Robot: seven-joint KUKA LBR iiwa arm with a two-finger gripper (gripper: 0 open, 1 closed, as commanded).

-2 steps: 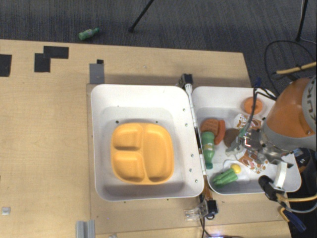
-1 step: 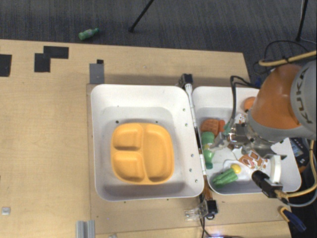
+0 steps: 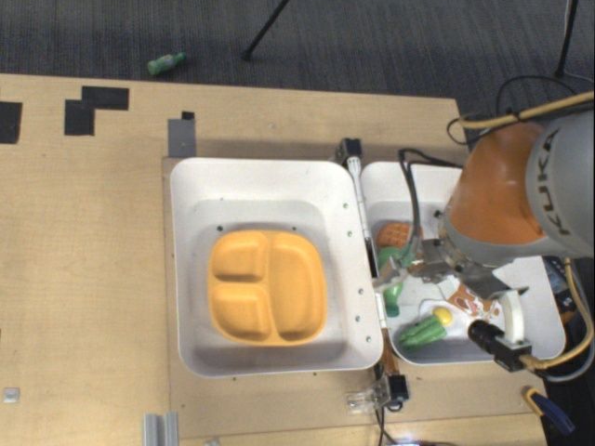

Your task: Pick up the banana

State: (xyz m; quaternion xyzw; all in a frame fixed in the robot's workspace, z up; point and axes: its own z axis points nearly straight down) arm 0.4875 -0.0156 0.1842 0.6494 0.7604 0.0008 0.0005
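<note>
Left bin (image 3: 186, 249) holds a yellow divided plate (image 3: 268, 284). Arm (image 3: 507, 193) hangs over the right bin (image 3: 390, 179), covering most of it. Gripper (image 3: 402, 266) sits low near the bin's left wall; jaw state cannot be told. Around it: orange item (image 3: 394, 234), green items (image 3: 423, 332). Small yellow piece (image 3: 442, 317) beside the green, maybe the banana, partly hidden. Green object (image 3: 166, 62) on the floor.
</note>
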